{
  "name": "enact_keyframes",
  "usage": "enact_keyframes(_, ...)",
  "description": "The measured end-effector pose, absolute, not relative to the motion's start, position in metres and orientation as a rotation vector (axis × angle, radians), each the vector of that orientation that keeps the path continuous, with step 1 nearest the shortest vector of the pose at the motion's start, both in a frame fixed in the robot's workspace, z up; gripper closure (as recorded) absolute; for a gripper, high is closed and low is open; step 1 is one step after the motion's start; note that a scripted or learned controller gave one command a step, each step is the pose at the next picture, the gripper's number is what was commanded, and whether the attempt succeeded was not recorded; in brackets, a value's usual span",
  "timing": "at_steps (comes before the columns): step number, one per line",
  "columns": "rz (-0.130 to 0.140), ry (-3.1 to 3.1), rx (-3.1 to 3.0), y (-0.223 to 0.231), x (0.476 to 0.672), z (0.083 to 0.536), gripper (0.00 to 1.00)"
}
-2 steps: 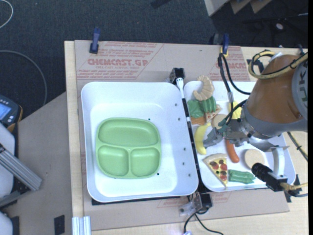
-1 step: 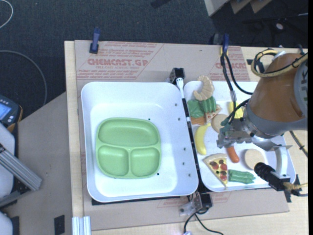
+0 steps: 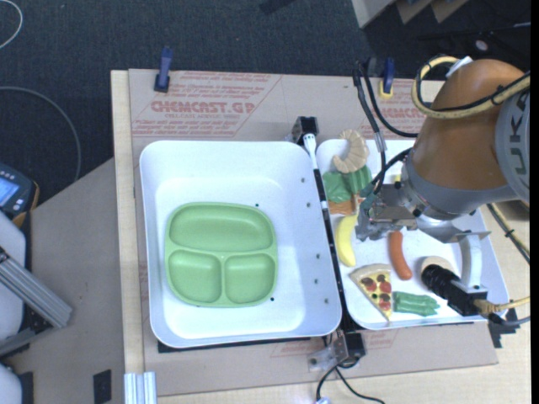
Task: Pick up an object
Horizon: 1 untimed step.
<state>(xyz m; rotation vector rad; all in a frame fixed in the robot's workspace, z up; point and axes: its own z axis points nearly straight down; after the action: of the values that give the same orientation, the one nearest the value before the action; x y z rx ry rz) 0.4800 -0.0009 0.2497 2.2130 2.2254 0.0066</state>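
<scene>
Our tool [image 3: 381, 220] hangs low over the right bin [image 3: 330, 151], at the end of the grey arm with its orange band, which reaches in from the right. From this slanted view the wrist covers much of it, and we cannot tell how wide the tool stands, nor whether it holds or touches anything.

The things to be picked all lie in that right bin. A yellow banana [image 3: 344, 241] lies just beside the tool on its left, along the bin's left wall. A red sausage [image 3: 400, 255] lies just below the tool, tilted. Nearer the front edge we see a pizza slice [image 3: 376, 286], and beside it a green pod [image 3: 415, 303]. At the far end sit a beige pastry [image 3: 354, 150] and a green and orange toy [image 3: 344, 188], close together.

The left bin [image 3: 219, 162] holds a green divided plate [image 3: 221, 253], lying flat. Both bins rest side by side on the brown tabletop [image 3: 210, 108].
</scene>
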Motion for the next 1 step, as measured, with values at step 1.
enact_keyframes(1, 0.005, 2.229, 2.212, 0.0555, 0.4795, 0.2661, 1.0)
